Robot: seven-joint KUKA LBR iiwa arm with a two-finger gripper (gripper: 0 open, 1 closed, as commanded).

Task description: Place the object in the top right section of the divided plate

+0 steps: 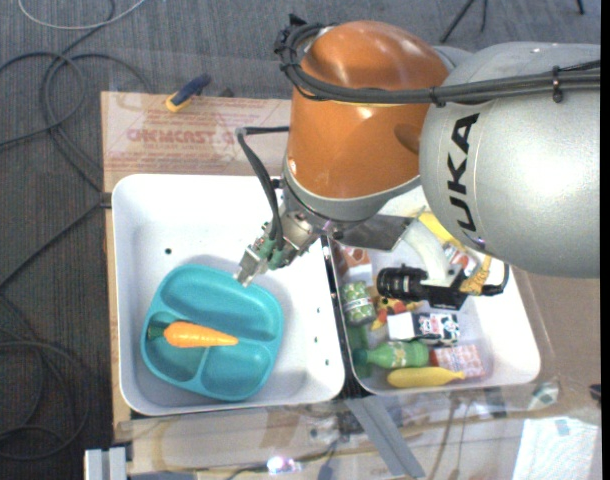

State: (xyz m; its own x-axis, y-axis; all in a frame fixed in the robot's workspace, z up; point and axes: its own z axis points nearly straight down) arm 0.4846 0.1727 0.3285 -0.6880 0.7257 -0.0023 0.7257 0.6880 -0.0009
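Carrot (199,336): on plate (247,367), left bin (145,213).
Gripper (252,269): at plate's far rim; jaws unclear, cannot tell.
Right bin (520,353): toy clutter.

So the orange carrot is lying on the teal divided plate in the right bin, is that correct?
Not quite. The camera view shows the carrot lying on the teal divided plate, but that plate sits in the left bin, not the right one. The right bin holds other small items.
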